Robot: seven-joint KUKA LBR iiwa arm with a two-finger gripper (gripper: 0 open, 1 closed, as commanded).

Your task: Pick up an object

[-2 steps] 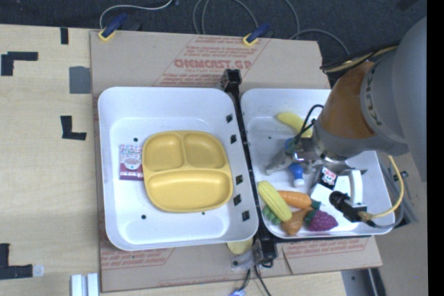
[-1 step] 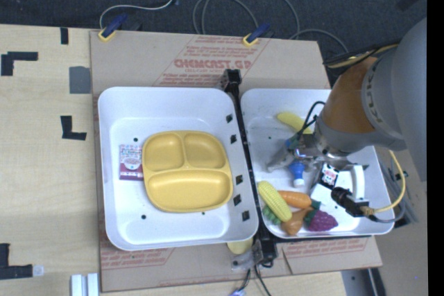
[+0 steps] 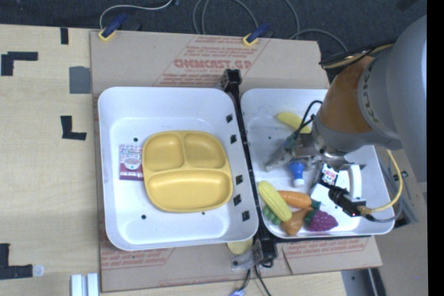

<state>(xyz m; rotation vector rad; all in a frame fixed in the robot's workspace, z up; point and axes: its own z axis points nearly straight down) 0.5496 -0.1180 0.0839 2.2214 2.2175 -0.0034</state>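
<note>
The right bin holds several toy foods. A yellow corn cob lies at its front left, with an orange carrot beside it and purple grapes near the front edge. A yellow banana-like piece lies toward the back. A small blue and white bottle stands in the middle. My gripper is low in the right bin, just left of and above the bottle and behind the corn. The grey wrist hides the bin's right middle.
The left bin holds a yellow divided plate and a small printed card at its left. A black divider runs between the bins. A black and white tag and cables lie by the wrist.
</note>
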